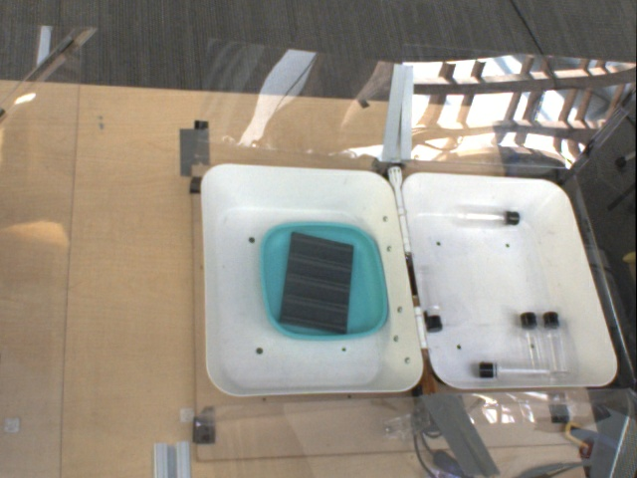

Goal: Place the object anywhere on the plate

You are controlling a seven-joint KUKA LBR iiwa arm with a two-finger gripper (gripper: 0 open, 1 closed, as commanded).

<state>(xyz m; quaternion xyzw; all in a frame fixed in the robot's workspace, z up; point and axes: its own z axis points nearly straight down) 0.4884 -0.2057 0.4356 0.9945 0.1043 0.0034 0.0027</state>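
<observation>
Since the dark ribbed rectangular block [318, 283] already rests on the teal square plate [370, 312], we risk only dislodging it; claw state: we cannot tell.

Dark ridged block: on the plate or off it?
On. The dark ridged block lies flat inside the teal plate, in the left bin, teal rim visible all around it.

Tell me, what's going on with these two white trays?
Nothing is being handled right now. In the left tray sits a teal plate, and a dark ribbed block already lies flat on it, roughly in the middle. That matches the job of putting the object on the plate. The right tray holds a few small clear tubes with black caps, scattered near its edges.
</observation>
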